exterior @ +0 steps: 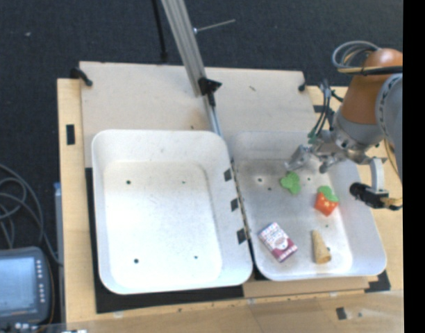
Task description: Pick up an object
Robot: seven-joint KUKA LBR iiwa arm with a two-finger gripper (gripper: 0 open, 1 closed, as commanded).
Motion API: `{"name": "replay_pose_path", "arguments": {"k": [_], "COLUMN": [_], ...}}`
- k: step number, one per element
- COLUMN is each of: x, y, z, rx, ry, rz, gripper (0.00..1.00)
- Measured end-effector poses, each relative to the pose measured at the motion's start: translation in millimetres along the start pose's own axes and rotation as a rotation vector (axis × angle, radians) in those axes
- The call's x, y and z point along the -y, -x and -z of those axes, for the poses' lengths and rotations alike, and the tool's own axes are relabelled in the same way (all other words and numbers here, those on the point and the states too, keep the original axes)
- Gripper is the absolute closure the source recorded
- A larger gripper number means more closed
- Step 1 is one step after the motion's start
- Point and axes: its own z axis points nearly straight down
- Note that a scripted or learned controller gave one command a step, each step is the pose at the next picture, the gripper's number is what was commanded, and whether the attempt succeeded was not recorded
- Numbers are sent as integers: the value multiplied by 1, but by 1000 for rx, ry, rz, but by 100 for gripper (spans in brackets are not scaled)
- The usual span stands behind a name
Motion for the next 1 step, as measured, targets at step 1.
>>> {"name": "replay_pose_path", "arguments": {"k": [1], "x": [-3], "y": [1], "z": [16], "rx": [2], "ry": [10], "rz": [0], "gripper": [100]}}
